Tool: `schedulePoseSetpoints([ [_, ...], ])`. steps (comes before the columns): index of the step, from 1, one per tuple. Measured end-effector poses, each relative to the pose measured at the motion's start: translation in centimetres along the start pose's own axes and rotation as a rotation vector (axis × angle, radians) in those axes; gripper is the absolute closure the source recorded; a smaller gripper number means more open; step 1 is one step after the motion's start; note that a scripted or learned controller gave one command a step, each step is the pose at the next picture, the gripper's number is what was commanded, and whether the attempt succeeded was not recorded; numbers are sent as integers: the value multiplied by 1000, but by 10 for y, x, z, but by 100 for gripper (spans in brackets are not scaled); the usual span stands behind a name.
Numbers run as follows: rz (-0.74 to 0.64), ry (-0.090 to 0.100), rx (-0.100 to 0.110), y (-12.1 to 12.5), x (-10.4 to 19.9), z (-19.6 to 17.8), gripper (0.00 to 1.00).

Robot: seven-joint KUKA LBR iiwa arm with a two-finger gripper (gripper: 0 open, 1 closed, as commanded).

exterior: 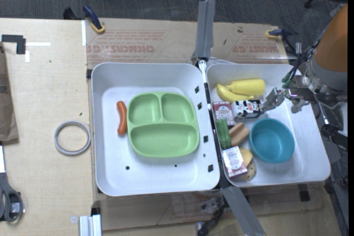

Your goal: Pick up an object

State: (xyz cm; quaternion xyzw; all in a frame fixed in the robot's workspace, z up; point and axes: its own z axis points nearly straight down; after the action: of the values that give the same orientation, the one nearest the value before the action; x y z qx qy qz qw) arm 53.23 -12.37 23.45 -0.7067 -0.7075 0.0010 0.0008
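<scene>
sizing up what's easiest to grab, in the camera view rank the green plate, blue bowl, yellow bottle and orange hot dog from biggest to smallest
1. green plate
2. blue bowl
3. yellow bottle
4. orange hot dog, the thinnest; about as long as the bottle, so those two are close

The hand (pixel 272 101) hangs over the right bin (pixel 310 171), just beside a yellow bottle (pixel 248 87) and blue bowl (pixel 271 140). A green divided plate (pixel 163 124) and orange sausage (pixel 121 118) lie in the left bin (pixel 105 163).

Green tray (pixel 163 124), orange sausage (pixel 121 118), blue bowl (pixel 271 141), yellow bottle (pixel 248 87).
</scene>
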Motion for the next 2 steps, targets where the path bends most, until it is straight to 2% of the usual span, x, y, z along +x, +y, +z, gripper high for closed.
schedulePoseSetpoints([
  [1, 103, 0, 1, 65, 23, 95, 0],
  [2, -85, -11, -28, 65, 15, 128, 0],
])
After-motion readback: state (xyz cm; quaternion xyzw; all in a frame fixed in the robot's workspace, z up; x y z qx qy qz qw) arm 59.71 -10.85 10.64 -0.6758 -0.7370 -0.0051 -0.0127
